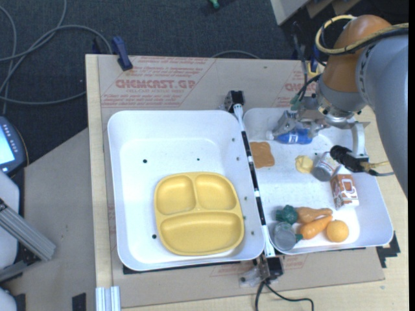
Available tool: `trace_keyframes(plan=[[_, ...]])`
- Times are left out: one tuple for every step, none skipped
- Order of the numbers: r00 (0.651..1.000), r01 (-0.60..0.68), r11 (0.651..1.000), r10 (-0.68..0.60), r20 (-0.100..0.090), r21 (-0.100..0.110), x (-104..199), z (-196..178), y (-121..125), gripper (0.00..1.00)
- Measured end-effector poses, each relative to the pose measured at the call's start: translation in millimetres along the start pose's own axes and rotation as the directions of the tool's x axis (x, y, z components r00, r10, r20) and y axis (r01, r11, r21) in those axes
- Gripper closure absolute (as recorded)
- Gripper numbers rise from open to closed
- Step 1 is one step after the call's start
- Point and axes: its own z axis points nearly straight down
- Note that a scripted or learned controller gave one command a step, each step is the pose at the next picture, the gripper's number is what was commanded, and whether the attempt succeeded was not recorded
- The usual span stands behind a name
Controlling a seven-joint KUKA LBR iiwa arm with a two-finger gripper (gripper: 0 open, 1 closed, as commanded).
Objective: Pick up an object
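Claw [299, 123] is low in the far part of the right bin [369, 235], directly over a blue object [295, 137], and it seems to touch it. Whether the claw is closed on this object, I cannot tell; the metal parts cover the place of contact.

Other candidates lie in the same bin: a brown flat piece [262, 154] near the dividing wall, a small yellow item [303, 164] beside a grey can [322, 169], a brown packet [345, 190], and at the near end a green vegetable [286, 214], a carrot [315, 224], an orange ball [337, 230] and a grey round lid [284, 236]. The left bin [130, 173] holds a yellow divided plate [198, 212].

In my judgement the step in hand is the grasp of the blue object. To do it well, the claw should be centred on the object, close firmly before any lift, and then rise straight up. The bin wall is near, so a sideways pull may push the object against it and lose it.
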Motion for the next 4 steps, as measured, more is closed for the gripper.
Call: trace_keyframes(plan=[[1.0,-0.007,1.0,0.007,-0.002,0.01,-5.4,20.1,12.1,0.0],[1.0,-0.003,1.0,0.003,-0.006,-0.006,-22.1,26.2,23.0,0.0],[1.0,-0.003,1.0,0.003,-0.002,0.005,-2.6,-92.2,-31.0,0.0],[1.0,-0.004,1.0,0.004,-0.005,0.02,-4.2,45.5,-24.7,0.0]])
